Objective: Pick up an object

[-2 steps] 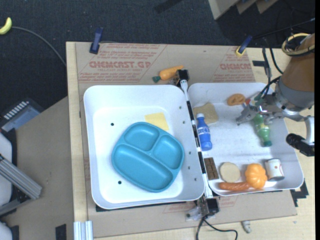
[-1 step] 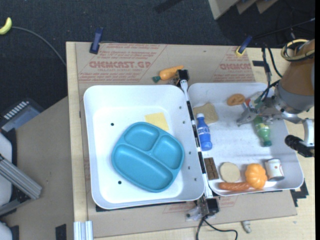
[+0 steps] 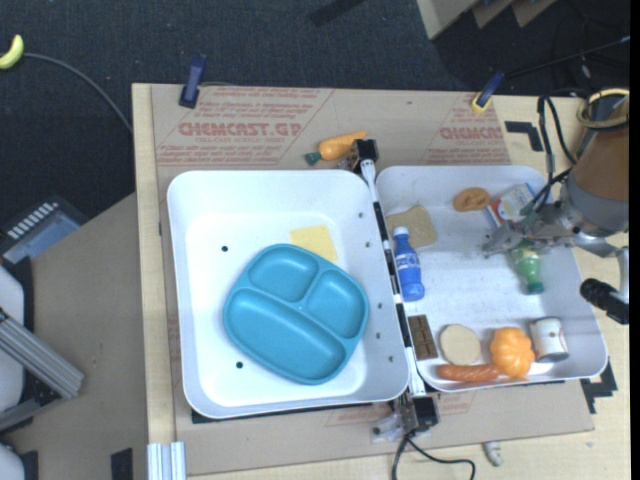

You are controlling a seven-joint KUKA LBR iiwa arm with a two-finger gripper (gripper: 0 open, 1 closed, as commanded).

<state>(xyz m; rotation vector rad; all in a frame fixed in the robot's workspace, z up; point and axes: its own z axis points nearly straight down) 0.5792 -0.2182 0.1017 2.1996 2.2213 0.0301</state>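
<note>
Gripper [image 3: 518,236] hangs above the green bottle [image 3: 527,269] in the right bin [image 3: 590,353]; its opening cannot be told.

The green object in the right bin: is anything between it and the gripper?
Nothing visible stands between them. The gripper hangs directly over the green object in the right bin; the blue bottle and orange pumpkin lie apart.

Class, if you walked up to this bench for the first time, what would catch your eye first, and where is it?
The big blue divided plate lying in the left bin, beside a yellow slice. Then the right bin, with an orange pumpkin near its front edge and a blue bottle along its left wall.
</note>
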